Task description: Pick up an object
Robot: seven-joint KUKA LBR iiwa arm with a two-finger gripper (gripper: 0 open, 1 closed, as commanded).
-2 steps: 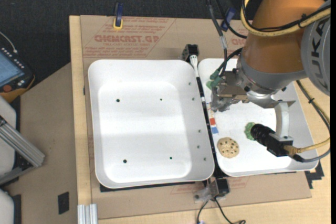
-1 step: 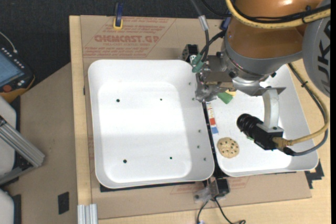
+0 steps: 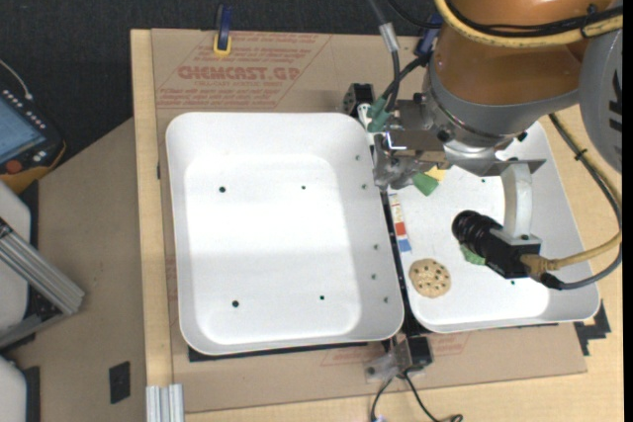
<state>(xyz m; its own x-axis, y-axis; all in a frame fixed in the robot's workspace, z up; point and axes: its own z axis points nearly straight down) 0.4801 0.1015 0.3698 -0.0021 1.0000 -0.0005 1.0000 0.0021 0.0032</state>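
While the gripper (image 3: 389, 168) hung at the right bin's (image 3: 495, 306) left wall, open or closed I could not tell, the biscuit-like disc (image 3: 429, 278) lay near that bin's front, seemingly light, stiff and brittle, best pinched gently across its rim.

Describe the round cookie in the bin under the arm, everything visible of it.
The cookie is a flat, round disc, pale tan with dark specks like chocolate chips, and it looks whole. It lies flat on the floor of the white bin on the view's right, towards that bin's front left corner. Nothing but the bin floor touches it.
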